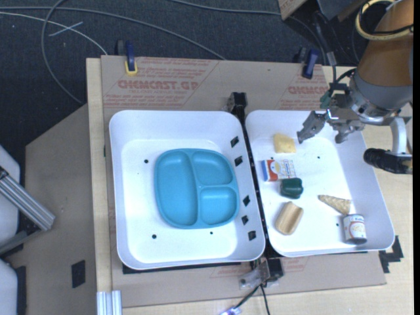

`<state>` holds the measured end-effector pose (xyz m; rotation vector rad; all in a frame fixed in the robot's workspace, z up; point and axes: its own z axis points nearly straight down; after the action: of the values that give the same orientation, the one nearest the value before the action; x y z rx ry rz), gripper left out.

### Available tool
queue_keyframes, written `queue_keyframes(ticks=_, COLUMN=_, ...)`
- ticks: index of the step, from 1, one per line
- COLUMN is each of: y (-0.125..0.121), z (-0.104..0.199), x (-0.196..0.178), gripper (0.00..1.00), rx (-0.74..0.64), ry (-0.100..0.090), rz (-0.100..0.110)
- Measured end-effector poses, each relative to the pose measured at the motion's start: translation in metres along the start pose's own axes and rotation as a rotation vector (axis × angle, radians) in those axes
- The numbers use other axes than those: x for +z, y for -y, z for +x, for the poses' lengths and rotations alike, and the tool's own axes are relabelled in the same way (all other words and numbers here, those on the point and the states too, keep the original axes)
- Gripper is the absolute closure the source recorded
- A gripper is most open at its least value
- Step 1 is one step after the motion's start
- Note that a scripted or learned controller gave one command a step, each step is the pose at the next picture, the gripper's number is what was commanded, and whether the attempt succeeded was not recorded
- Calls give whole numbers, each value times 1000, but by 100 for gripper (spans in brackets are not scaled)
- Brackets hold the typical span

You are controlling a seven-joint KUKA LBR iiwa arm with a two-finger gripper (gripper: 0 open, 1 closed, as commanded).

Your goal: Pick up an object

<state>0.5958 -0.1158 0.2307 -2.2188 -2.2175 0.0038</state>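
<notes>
Both white bins (125, 176) look like smooth plastic with a light gloss. The blue plate (195, 188) seems matt plastic. The bench (197, 77) has a cardboard-like matt surface. The floor carpet (39, 77) looks rough and dark.

Red print reading "CHEMCAST GP" is showing on the brown board (172, 79) under the bins, and fainter, partly legible, near its right corner. The small carton (279, 170) is bearing print too small to read.
</notes>
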Motion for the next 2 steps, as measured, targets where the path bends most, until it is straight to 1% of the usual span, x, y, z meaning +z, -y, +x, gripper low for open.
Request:
queue_keyframes(ticks=1, y=4, z=0, x=43, gripper=0, rx=0, ry=-1, rz=1)
queue_keyframes(ticks=2, y=2, z=3, x=85, gripper=0, rx=-1, ry=-1, rz=1)
